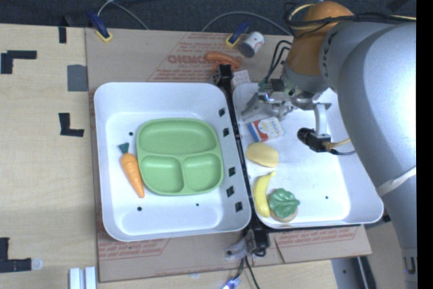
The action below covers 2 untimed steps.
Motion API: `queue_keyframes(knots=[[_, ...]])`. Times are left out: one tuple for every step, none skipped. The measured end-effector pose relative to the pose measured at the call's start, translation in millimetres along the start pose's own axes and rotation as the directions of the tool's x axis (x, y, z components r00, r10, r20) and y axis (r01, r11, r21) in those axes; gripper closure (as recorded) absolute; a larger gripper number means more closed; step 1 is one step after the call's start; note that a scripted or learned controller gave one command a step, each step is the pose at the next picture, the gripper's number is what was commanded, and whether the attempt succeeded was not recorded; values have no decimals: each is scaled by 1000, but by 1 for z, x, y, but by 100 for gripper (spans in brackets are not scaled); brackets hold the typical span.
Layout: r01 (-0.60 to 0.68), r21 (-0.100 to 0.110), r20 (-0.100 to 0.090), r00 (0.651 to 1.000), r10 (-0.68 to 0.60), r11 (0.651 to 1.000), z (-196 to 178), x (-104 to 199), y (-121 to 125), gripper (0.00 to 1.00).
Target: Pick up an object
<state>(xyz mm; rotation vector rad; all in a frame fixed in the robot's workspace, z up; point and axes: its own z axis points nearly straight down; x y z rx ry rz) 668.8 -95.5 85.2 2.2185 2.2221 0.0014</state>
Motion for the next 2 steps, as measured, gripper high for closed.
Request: queue_keyframes(knots=[[0,0,1,1000,0,1000,-1,-4,-31,0],[1,1,0,1000,-1,1000,-10,-3,-31,100]])
